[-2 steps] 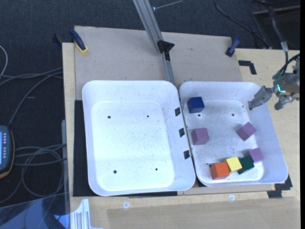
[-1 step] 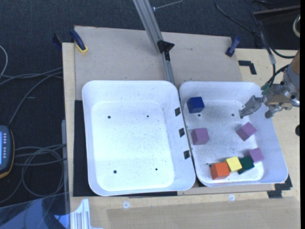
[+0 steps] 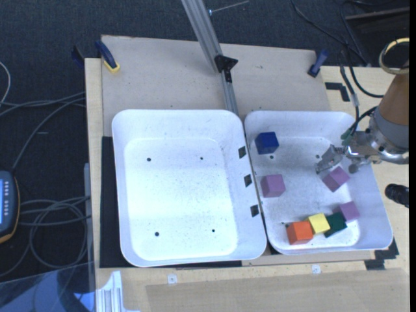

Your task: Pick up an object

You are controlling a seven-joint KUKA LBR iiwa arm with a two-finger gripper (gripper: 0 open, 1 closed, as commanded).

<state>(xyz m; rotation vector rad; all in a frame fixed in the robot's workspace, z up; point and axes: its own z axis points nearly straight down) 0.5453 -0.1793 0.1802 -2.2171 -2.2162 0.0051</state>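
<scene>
Seven blocks sit in the right bin (image 3: 296, 119), the gripper (image 3: 337, 164) clamped on a purple block (image 3: 335, 179).

Arm (image 3: 396, 109) cropped at right edge

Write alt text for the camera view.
The gripper hovers over a purple block in the right bin, which also holds blue, purple, orange, yellow, green and small purple blocks.
</scene>
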